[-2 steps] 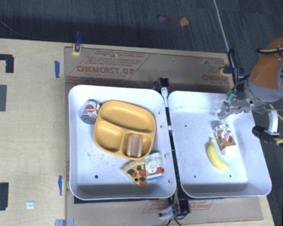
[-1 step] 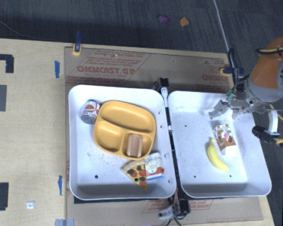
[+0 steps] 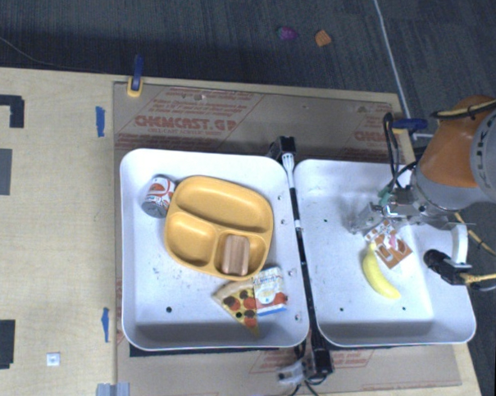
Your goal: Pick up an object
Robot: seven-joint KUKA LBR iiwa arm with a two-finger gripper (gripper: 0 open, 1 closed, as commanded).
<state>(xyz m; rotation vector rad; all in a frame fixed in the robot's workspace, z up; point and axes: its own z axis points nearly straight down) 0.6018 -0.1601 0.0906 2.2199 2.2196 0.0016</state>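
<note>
The gripper (image 3: 387, 214) hangs low over the right bin (image 3: 333, 320), at the end of the grey arm (image 3: 459, 157) with its orange band; the arm comes in from the right side of the view. The metal parts around the fingertips are small and blurred, so I cannot tell how far the fingers are apart, and I also cannot tell if anything is between them.

Just below the fingers lies a small snack packet (image 3: 391, 247) (orange and white, somewhat crumpled); it seems to touch the gripper or to be directly under it, but the view is too poor to be sure. Just beyond the packet, on its lower left side, lies a yellow banana (image 3: 378, 275); its upper end is close to the packet's edge.

Far to the left of the fingers, across the divider between the bins, is the left bin (image 3: 137, 295); it holds a yellow divided tray (image 3: 208, 212) with a brown block (image 3: 234, 254) in one compartment; a crushed can (image 3: 158, 196) lies against the tray's upper left edge; a toy pizza slice (image 3: 238, 302) and a small carton (image 3: 269, 288) lie just below the tray, touching each other.
</note>
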